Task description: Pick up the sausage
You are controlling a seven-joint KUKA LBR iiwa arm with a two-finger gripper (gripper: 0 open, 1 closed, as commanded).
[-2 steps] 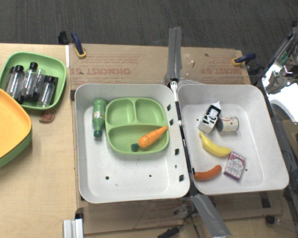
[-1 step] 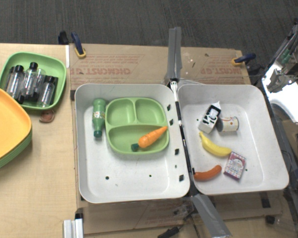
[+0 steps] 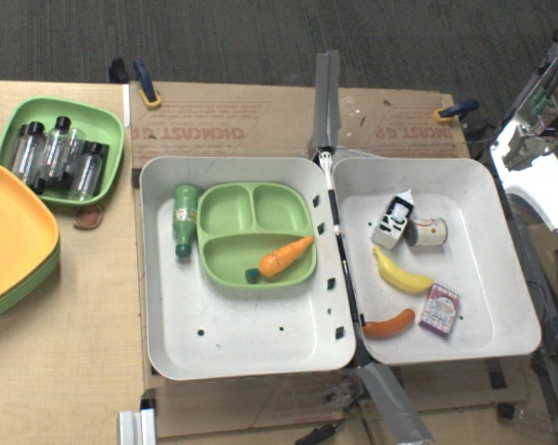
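The sausage (image 3: 388,324) is a short orange-red link lying flat in the right bin (image 3: 501,248), near its front left corner and close to the bin's left wall. A yellow banana (image 3: 401,274) lies just behind it. A small pink box (image 3: 439,310) lies just to its right. Nothing rests on or covers the sausage.
Further back in the right bin are a black-and-white carton (image 3: 393,221) and a small can (image 3: 429,232). The left bin (image 3: 242,341) holds a green divided plate (image 3: 257,213) with a carrot (image 3: 284,257), and a green bottle (image 3: 184,219). A green tray of bottles (image 3: 61,151) and stacked yellow plates (image 3: 10,239) stand at the far left.
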